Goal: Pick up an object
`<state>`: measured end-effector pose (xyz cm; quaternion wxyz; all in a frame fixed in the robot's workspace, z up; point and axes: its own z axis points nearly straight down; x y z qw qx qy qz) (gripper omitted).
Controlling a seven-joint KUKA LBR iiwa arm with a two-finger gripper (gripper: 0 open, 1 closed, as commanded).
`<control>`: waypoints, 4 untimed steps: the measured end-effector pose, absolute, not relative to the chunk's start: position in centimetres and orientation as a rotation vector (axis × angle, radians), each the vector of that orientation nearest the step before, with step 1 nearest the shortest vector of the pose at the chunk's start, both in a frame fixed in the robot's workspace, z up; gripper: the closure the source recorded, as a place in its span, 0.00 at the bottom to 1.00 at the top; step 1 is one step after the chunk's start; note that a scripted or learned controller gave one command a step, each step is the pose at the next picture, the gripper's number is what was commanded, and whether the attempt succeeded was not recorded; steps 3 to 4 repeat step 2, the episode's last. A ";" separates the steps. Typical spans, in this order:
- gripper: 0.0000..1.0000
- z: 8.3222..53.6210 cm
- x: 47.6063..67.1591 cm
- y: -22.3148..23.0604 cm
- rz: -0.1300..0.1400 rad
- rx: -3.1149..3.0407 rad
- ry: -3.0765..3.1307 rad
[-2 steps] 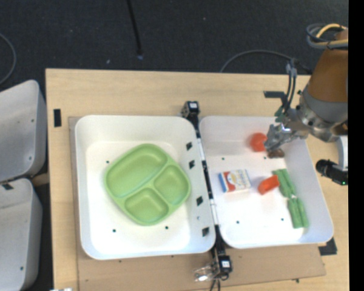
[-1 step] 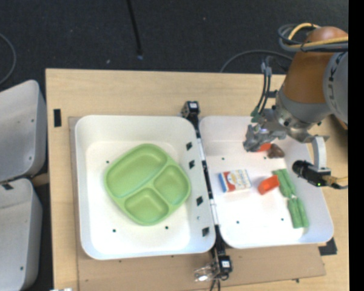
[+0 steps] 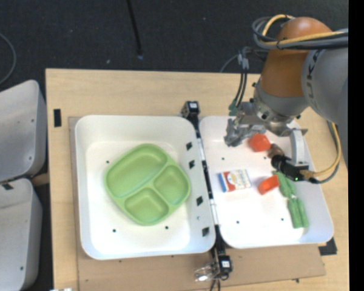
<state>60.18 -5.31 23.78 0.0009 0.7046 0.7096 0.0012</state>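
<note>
My gripper (image 3: 235, 136) hangs over the back left part of the right bin (image 3: 255, 229), with no object seen between its fingers. Just to its right lies a small orange-red piece (image 3: 260, 142). A white card with red and blue print (image 3: 233, 180) lies flat near the bin's middle. To the card's right rests another orange piece (image 3: 268, 185), and beside that a long green object (image 3: 293, 201) runs toward the front right. All these lie in the right bin, apart from the gripper.
The left bin (image 3: 94, 235) holds a green divided plate (image 3: 147, 183) with three compartments. A ridge with black clips (image 3: 201, 180) separates the two bins. The wooden bench (image 3: 139, 80) shows around them, and the arm's orange band (image 3: 291, 59) rises at the back right.
</note>
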 end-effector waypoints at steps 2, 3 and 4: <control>1.00 25.2 63.2 5.4 0.005 2.212 2.230; 1.00 25.2 63.2 5.4 0.005 2.212 2.230; 1.00 25.2 63.2 5.4 0.005 2.212 2.230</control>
